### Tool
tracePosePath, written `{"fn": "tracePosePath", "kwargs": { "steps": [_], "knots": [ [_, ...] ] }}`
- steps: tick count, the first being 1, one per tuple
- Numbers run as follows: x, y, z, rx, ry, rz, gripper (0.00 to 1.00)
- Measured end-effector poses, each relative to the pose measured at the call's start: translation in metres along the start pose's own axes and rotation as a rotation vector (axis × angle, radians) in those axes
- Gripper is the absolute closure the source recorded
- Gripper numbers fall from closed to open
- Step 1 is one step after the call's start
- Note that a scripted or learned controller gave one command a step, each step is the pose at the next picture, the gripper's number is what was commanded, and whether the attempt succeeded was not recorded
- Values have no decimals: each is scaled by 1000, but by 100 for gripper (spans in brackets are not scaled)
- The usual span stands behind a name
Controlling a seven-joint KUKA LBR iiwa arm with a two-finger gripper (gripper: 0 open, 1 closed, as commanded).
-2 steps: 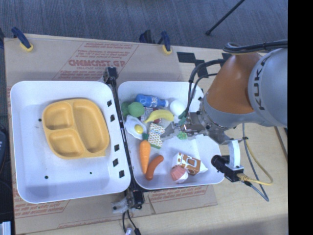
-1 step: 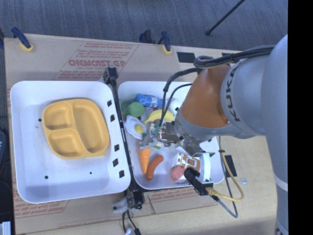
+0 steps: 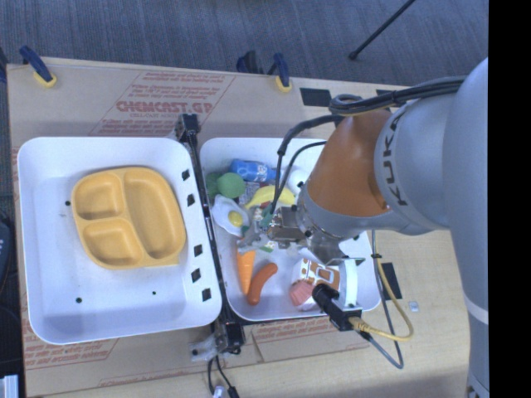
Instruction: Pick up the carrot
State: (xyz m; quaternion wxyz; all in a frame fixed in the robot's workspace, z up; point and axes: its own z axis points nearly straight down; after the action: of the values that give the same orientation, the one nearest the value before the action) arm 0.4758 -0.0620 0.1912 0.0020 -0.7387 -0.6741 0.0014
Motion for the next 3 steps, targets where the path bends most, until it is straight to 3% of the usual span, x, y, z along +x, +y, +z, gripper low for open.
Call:
{"fn": "tracePosePath", "kwargs": {
  "steps": [1,2,3],
  "knots": [
    [0,0,0,0,0,0,0],
    [-31,3,79,1,1,-95,0],
    [-31,3,69,2,1,-101,100]
  ]
}}
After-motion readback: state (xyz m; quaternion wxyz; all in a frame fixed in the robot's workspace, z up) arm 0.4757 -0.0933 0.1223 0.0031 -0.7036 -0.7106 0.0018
